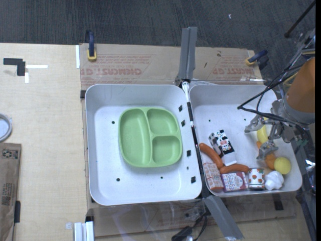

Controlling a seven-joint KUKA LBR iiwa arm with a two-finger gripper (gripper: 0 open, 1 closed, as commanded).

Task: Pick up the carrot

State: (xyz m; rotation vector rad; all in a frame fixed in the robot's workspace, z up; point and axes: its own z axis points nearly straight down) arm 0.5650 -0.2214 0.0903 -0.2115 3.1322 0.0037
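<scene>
The arm (303, 92) is running off the right edge, its jaws hanging low in the right bin (220, 104); their state I cannot tell. The carrot (270, 160) is lying just beneath them, partly hidden.

Arm (306, 92) cut off at right edge, carrot (269, 159) partly hidden behind hand (271, 139)

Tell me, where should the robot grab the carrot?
Probably the carrot is best gripped across its thick orange part, coming straight down from above. It lies flat in the right bin, a yellow ball crowds one side, and the gripper hides its other end.
</scene>
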